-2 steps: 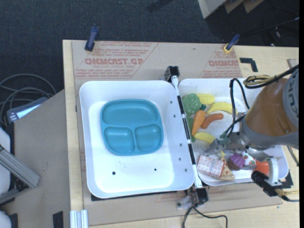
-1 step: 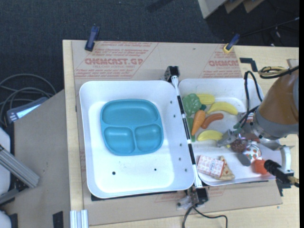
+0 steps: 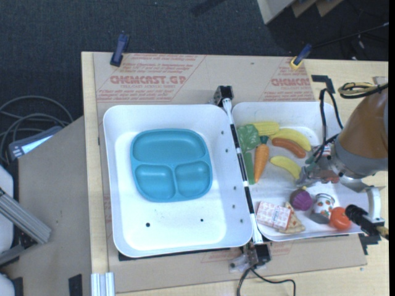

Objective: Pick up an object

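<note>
The right bin holds toy food: a green leafy piece, a carrot, a corn cob, a sausage, two bananas, a purple onion-like piece, a boxed sandwich piece, a tomato and a small grey-white object. My gripper hangs low over the bin's right half, just right of the lower banana and above the purple piece. Nothing shows between its fingers.
The left bin carries a blue three-compartment plate. A black divider rail runs between the bins. The arm's orange band and cables overhang the right bin's far right side.
</note>
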`<state>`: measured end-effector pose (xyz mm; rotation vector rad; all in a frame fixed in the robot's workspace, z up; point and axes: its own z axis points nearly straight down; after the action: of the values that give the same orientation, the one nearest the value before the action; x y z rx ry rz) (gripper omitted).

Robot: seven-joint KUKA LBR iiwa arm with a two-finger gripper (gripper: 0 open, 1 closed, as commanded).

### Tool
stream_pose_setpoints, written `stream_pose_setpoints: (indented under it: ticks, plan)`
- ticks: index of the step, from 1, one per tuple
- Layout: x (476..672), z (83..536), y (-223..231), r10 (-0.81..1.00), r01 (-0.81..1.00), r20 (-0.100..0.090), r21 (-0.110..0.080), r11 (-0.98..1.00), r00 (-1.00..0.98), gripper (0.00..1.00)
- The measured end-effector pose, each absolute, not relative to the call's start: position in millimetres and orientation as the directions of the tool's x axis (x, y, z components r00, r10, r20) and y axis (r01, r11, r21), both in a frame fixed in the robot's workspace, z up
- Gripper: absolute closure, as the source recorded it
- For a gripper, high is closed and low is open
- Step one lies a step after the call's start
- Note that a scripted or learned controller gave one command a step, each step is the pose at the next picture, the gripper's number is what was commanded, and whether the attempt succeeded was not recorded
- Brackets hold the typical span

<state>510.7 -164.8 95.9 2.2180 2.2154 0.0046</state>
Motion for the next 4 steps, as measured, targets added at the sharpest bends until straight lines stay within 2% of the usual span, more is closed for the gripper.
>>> stream_pose_setpoints:
  ticks: [1, 2, 3, 4]
  plan:
    - [508.0, 203.4, -105.9, 1.000, 1.000, 0.000, 0.002, 0.001, -0.001, 1.00]
    - [507.5, 202.9, -106.2, 1.000, 1.000, 0.000, 0.000, 0.001, -0.001, 0.00]
    - [531.5, 84.5, -144.7, 1.000, 1.000, -0.001, 0.000, -0.001, 0.001, 0.00]
    - [481.6, 84.2, -152.3, 1.000, 1.000, 0.000, -0.002, -0.002, 0.002, 0.00]
